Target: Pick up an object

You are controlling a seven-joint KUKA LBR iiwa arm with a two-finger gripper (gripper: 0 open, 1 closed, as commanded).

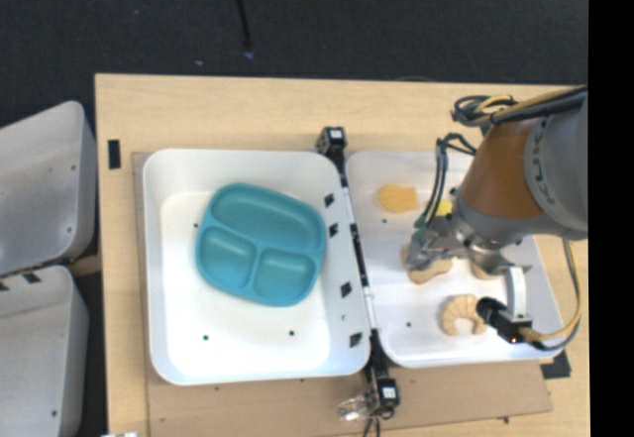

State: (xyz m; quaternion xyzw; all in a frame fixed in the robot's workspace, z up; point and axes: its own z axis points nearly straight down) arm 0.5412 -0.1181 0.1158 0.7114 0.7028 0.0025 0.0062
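gripper (428, 254) is lowered into the right bin (396, 346), tips at a tan food piece (432, 272) directly beneath; opening and grasp cannot be told | croissant-like piece (462, 314) lies near, toward the front | orange piece (398, 198) sits just behind | teal divided plate (262, 244) rests well apart in the left bin (168, 346), likely unneeded

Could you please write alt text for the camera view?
The robot's gripper is low in the right bin, over a tan object, with a croissant-like piece and an orange piece nearby. A teal divided plate lies in the left bin.
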